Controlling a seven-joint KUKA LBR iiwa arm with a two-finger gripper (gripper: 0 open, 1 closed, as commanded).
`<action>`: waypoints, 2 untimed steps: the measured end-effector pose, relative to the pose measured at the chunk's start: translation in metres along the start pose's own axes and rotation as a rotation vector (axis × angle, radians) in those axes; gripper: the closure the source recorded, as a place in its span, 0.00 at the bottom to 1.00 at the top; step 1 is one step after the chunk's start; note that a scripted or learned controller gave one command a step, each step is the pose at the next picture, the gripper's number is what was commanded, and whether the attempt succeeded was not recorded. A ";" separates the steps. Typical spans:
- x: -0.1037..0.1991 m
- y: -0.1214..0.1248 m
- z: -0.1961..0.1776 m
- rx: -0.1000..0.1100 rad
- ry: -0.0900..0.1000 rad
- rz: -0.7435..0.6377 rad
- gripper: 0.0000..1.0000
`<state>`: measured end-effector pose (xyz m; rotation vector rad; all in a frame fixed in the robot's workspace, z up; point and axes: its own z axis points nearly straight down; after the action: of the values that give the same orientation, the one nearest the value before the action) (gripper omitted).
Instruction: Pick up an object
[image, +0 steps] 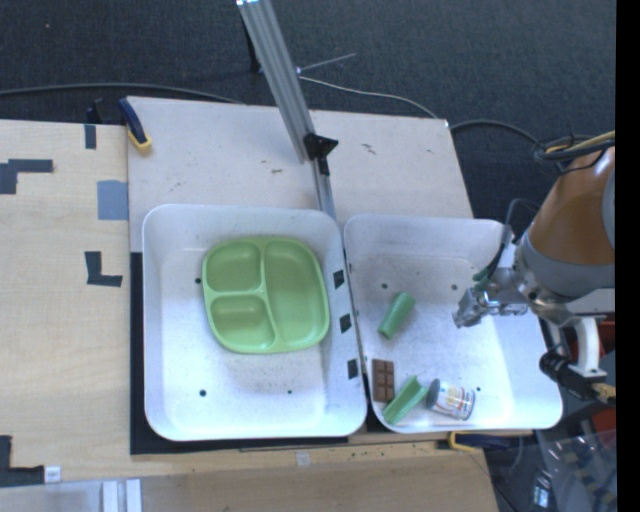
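In the right bin (430, 240) lie a green cylinder (396, 314), a brown chocolate bar (383, 379), a green wedge-shaped block (402, 399) and a small jar (452, 400) on its side near the front edge. The gripper (468, 312) hangs over the right side of that bin, to the right of the green cylinder and above the jar, apart from both. Nothing shows between its fingers. The left bin (170, 300) holds a green divided plate (266, 295).
A metal pole (285, 85) slants down from the top to the bins' shared rim. A blue and yellow clamp (134, 124) sits at the bench's back left. The arm's orange band (575, 215) is at the right edge. Cables run over the dark floor behind.
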<state>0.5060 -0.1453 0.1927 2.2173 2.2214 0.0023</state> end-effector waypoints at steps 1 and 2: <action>0.000 0.001 -0.046 -0.001 0.000 0.000 1.00; 0.057 0.015 -0.052 0.004 0.003 -0.006 1.00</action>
<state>0.5206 -0.0882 0.2450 2.2146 2.2312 0.0015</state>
